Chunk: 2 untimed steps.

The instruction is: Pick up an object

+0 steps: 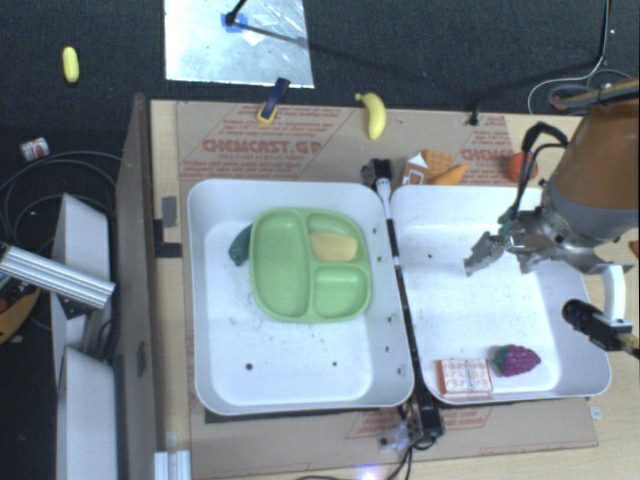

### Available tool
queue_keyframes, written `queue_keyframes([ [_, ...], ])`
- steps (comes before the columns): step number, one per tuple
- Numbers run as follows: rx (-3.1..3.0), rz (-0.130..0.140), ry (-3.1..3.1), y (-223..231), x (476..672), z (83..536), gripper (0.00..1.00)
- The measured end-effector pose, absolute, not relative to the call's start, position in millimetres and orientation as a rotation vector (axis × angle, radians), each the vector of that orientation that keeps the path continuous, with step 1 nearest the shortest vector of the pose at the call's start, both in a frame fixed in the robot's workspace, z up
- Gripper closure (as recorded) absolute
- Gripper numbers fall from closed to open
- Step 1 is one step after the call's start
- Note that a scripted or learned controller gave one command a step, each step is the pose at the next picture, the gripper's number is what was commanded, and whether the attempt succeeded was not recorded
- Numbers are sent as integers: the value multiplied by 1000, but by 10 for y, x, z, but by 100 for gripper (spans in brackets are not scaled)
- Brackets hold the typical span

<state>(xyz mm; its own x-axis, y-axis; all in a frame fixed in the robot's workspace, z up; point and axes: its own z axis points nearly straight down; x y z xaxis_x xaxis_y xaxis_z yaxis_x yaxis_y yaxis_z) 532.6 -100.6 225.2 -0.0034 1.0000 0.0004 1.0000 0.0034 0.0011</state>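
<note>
Hovering over the right bin [575, 368], the gripper [480, 256] sits in the bin's upper middle, pointing left toward the divider; I cannot tell from this angle how it is set, and nothing is visibly in it. Arm [600, 168] comes in from the right, orange band above the wrist. Candidate objects in the right bin: a purple grape bunch toy [516, 360] near the front edge, and just left of it a small red-and-white box [464, 376] lying flat at the front-left corner; the two are near each other, contact not clear. Both are well apart from the gripper, toward the front of the bin. Left bin [300, 378] holds a green divided plate [308, 265] roughly centred, with a yellow item [334, 245] in its upper-right compartment and a dark teal object [240, 245] just beside the plate's left rim, touching or nearly so. Outside the bins on the table [300, 138]: a yellow banana toy [374, 115] behind the left bin, an orange carrot-like item [447, 173] and a red object [521, 166] behind the right bin. On the floor, a foil-like sheet [238, 28] and a small yellow item [70, 64] at far left.
</note>
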Motion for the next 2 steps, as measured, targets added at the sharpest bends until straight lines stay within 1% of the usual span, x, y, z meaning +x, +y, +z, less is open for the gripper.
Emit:
queue_keyframes([
  [1,2217,-1,2227,-1105,5805,1346,0],
  [2,2210,5,2228,-886,6310,828,0],
])
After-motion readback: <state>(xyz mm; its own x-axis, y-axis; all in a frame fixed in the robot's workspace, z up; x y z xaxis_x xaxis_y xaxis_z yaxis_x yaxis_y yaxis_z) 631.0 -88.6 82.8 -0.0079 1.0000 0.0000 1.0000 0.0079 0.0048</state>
